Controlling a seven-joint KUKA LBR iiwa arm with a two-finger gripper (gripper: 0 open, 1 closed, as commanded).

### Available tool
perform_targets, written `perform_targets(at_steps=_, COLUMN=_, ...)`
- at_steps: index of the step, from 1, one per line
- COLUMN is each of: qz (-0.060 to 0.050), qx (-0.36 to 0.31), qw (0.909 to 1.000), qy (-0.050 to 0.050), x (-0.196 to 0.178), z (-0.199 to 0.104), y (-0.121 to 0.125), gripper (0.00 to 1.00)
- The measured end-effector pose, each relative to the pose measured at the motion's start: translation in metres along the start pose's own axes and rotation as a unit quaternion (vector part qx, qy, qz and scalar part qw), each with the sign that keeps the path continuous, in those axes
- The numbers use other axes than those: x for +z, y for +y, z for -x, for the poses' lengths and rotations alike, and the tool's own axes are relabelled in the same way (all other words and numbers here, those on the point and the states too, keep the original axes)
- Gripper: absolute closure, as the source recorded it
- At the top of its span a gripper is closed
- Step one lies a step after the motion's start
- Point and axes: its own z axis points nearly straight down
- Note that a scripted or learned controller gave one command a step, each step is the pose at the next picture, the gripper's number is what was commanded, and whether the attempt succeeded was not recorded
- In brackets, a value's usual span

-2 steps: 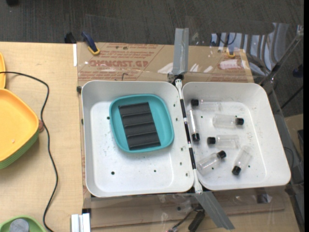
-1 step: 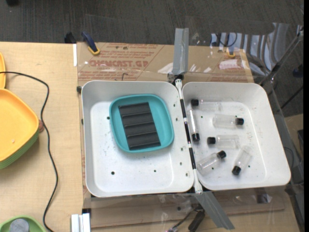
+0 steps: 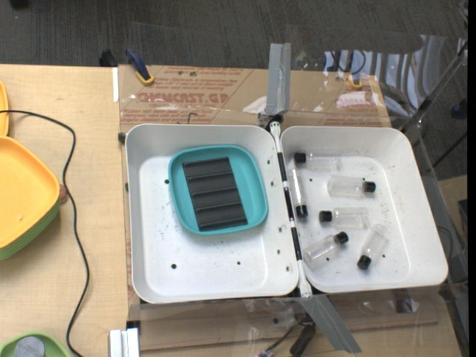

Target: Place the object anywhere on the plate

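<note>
A teal square plate (image 3: 253, 195) lies in the left bin (image 3: 149, 266), a little above its middle. A dark grey ribbed block (image 3: 214, 193) rests flat on the plate, filling most of its middle. In the right bin (image 3: 416, 266) lie several clear plastic vials with black caps, among them one at the upper right (image 3: 352, 187), one in the middle (image 3: 343, 216) and one at the lower right (image 3: 372, 247). A further vial (image 3: 295, 192) lies along the right bin's left wall.
Brown cardboard (image 3: 201, 95) lies behind the bins with a blue-handled tool (image 3: 139, 65) on it. Yellow and green plates (image 3: 22, 199) are stacked at the left on the wooden bench, with a black cable (image 3: 74, 222) running past them.
</note>
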Motion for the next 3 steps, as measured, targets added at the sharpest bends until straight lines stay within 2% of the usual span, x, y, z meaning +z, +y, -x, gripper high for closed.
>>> perform_targets(at_steps=3, qz=0.0, qx=0.0, qw=1.0, qy=0.001, x=-0.0007, z=-0.0056, y=0.001, gripper=0.0)
